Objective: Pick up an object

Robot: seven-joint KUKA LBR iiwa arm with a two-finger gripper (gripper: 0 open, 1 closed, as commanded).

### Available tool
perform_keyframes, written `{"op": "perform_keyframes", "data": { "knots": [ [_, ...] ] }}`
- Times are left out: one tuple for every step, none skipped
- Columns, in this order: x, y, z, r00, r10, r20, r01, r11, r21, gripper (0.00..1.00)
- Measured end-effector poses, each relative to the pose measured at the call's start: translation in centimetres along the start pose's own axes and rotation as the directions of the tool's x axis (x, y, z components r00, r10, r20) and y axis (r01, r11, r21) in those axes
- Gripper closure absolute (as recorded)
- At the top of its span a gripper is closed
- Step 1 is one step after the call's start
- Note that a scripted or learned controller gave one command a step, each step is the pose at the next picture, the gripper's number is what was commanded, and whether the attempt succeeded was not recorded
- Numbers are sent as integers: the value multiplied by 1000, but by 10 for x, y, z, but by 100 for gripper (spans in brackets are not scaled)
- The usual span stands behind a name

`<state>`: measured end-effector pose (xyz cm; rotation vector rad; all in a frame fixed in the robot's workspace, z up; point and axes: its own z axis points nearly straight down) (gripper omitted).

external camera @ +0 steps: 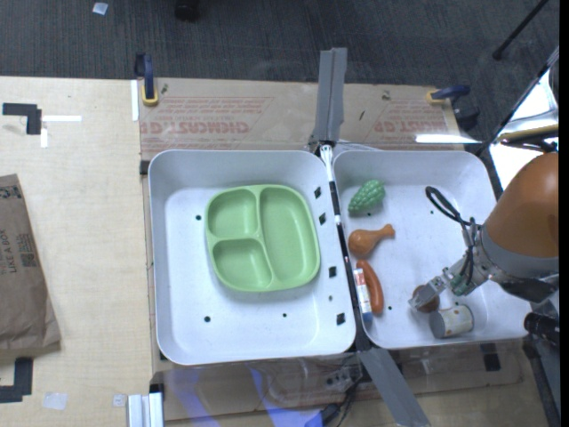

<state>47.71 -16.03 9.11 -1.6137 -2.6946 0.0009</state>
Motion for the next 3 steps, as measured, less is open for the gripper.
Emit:
{"op": "perform_keyframes", "data": {
  "knots": [
    [24,68,-2,999,-54,7,54,999,-3,0],
    [-21,169,-1,1000,-22,3,22,1000,-2,0],
    [-34,104,-61,1000,-9,2,9,1000,-1,0]
  ]
}}
